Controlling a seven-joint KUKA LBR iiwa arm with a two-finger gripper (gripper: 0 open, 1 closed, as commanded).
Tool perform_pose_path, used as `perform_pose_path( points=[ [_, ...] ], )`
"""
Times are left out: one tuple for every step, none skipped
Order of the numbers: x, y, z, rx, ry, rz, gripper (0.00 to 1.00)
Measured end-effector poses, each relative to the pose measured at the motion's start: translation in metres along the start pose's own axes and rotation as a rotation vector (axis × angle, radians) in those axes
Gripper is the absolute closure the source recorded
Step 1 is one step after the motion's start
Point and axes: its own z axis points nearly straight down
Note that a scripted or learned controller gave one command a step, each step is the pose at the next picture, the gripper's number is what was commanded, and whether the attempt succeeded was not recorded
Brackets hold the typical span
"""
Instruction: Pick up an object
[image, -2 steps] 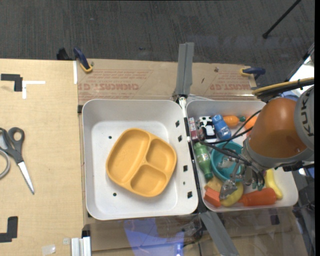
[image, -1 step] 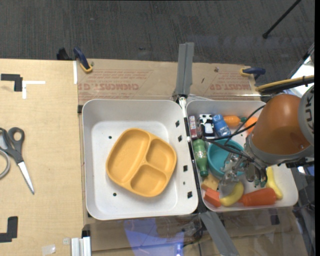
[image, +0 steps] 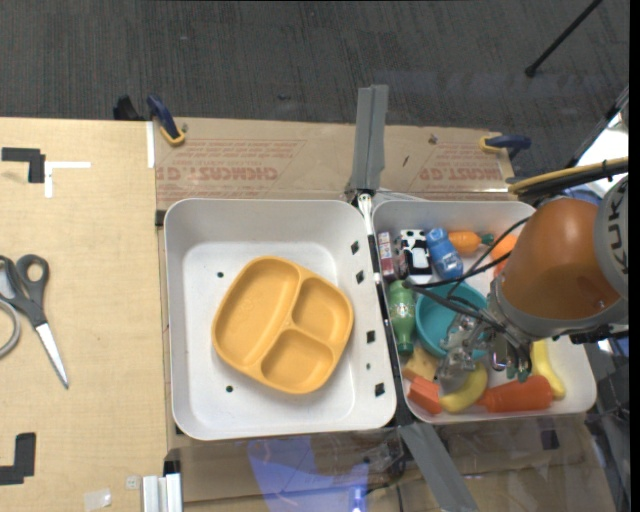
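1. Arm reaches in from the right; gripper (image: 478, 355) sits low in the right bin (image: 573, 398), over the near clutter.
2. Jaws: can't tell whether released, clenched or grasping anything — metal parts blur into the toys below.
3. Candidate objs all in the right bin: banana (image: 466, 396) just under the gripper, teal bowl (image: 437, 318) touching on its left, red-orange piece (image: 518, 397) near-right.
4. Left bin (image: 190, 330) holds a yellow divided plate (image: 283, 324).
5. Progress est.: approach done; grasp unconfirmed, lift not yet done. Nothing visibly clear of the bin.
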Motion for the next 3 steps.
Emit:
perform_pose_path(
  points=[
    [0.004,0.004,0.005,-0.005,0.016,-0.005,0.00],
    [0.000,0.002,-0.008,-0.002,0.003,-0.003,1.00],
    [0.007,0.000,0.001,-0.003,0.007,0.230,1.00]
  ],
)
